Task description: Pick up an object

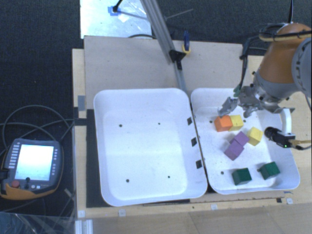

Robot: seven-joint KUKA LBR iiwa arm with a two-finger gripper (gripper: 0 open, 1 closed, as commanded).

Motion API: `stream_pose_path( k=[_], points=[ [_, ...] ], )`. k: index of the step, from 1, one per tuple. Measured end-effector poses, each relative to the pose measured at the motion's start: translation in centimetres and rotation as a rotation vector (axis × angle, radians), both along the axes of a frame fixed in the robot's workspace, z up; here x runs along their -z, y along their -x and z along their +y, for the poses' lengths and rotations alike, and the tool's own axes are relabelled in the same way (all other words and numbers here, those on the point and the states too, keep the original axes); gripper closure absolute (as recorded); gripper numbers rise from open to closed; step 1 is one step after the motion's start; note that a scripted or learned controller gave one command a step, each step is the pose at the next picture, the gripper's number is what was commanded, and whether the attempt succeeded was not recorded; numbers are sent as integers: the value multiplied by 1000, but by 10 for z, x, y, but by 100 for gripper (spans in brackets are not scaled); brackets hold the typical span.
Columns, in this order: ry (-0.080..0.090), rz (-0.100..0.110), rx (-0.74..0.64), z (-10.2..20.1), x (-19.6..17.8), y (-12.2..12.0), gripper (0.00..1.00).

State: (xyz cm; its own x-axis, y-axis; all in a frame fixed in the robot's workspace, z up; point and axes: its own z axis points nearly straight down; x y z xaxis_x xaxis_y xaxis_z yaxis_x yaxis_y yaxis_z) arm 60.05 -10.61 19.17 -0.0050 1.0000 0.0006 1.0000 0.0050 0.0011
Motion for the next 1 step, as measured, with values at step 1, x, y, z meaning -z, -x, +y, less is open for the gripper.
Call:
stream_pose_path(
  k=[1],
  points=[
    [0, -1, 1, 0, 0, 0, 0]
  ],
)
